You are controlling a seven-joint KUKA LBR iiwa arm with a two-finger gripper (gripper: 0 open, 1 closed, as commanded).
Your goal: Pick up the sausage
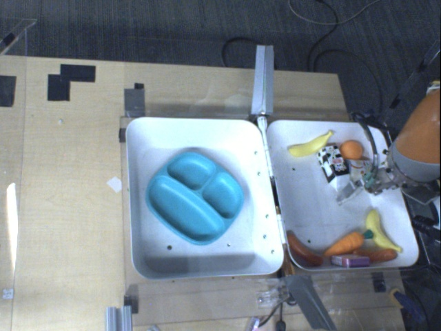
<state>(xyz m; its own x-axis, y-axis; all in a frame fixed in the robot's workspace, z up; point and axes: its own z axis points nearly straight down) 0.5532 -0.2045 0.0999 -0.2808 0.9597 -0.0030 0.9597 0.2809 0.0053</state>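
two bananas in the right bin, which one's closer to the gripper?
The banana at the bin's far edge, beside the orange, looks nearer the gripper. The other banana lies by the carrot at the near edge.

A pale wooden bench [62,205] is seen from above. Two shallow white bins are set on it side by side, touching: the left bin [145,254] and the right bin [303,205]. Black tape marks [69,80] are stuck near its far left corner.
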